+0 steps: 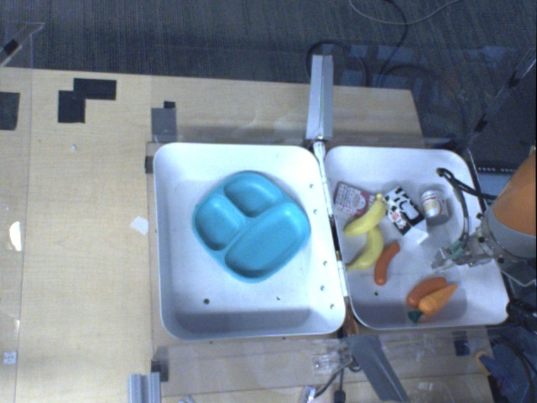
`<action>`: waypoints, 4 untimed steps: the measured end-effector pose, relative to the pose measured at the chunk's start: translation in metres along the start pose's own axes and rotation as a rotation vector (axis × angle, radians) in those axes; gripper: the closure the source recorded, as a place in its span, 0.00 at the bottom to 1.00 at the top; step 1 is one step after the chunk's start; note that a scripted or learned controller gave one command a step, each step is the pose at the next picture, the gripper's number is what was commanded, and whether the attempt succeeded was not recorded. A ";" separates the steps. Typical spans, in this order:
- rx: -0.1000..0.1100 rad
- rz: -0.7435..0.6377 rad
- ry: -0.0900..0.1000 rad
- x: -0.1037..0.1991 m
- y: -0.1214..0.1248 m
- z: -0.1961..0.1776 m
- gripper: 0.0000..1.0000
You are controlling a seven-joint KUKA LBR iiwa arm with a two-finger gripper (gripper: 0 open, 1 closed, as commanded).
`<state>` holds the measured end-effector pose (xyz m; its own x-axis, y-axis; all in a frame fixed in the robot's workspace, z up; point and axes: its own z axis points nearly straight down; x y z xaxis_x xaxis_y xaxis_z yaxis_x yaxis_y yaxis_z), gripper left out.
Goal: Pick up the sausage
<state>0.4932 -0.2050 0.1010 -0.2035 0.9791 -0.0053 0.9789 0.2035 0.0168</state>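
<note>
Camera view: sausage (385,264) left of hand (460,253)

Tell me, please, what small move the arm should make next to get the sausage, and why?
Probably shift the gripper leftward across the right bin until it stands over the sausage, since it sits near the bin's right side while the sausage lies apart, beside the banana.

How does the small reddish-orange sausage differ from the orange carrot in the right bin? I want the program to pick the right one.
The small reddish-orange sausage is darker and redder; the orange carrot is brighter orange with a green end. The sausage is slim and evenly rounded, the carrot thicker and tapered. The sausage lies just right of the lower yellow banana, the carrot nearer the bin's front right corner. Both lie flat in the right white bin.
</note>
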 end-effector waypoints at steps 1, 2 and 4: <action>0.000 0.000 0.000 0.000 0.000 0.000 0.00; 0.006 -0.026 0.000 0.000 -0.003 0.012 0.00; 0.000 -0.028 0.000 0.000 0.000 0.000 0.00</action>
<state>0.4935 -0.2047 0.1010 -0.2310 0.9729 -0.0060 0.9728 0.2311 0.0171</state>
